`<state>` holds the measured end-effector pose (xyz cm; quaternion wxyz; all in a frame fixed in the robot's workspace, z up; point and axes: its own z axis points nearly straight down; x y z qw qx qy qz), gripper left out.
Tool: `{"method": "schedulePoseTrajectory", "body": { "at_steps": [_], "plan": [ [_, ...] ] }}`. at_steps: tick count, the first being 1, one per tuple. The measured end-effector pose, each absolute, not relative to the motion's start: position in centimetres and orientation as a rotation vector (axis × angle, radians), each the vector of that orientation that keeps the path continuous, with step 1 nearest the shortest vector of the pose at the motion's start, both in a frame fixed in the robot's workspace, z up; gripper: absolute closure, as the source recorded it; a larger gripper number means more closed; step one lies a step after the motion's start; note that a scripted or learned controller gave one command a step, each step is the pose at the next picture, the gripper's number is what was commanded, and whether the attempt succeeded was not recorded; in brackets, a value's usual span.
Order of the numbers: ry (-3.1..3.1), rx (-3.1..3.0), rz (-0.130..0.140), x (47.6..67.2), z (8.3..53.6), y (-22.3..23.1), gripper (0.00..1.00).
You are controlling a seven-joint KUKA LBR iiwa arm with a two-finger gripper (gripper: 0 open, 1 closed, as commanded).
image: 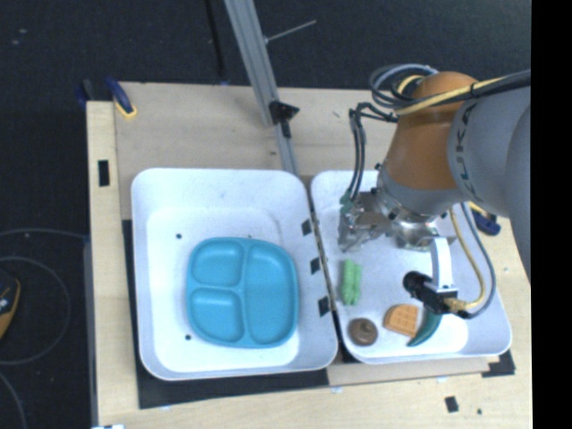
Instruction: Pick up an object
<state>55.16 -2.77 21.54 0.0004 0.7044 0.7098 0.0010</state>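
Step in hand: I judge this as the approach. My end effector (pixel 356 232) hangs low over the left part of the right bin (pixel 490 342), and nothing is lifted yet.
End effector state: I cannot tell how far open it is, because my own wrist covers it from above. I see no thing held in it.
Likely target: the green oblong piece (pixel 351 282). This is my judgement, because it is the thing nearest to the end effector.
Where the target is: in the right bin, lying flat just beside the bin's left wall, with its long side along that wall. In the view it lies just below the end effector.
Look of the target: light green, narrow, with rounded ends and faint cross marks like segments. It seems small and light, but I cannot tell the material.
Neighbours: a brown round piece (pixel 363 332) lies near its lower end. An orange square piece (pixel 402 317) and a teal curved piece (pixel 431 329) lie further right along the near edge.
Left bin (pixel 147 239): it holds a blue divided plate (pixel 243 291), flat in the middle.
Next move calls for: a short shift toward the green piece, a grip across its narrow width, then a straight descent.
Risk: the wall is close, so one side of the grip has little room.
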Motion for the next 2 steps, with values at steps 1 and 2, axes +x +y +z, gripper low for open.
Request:
{"method": "schedulePoseTrajectory", "body": {
  "at_steps": [1,2],
  "plan": [
    [2.229,2.213,0.004,56.0,23.1,2.1,1.0],
    [2.229,2.213,0.005,58.3,23.3,6.7,1.0]
  ]
}}
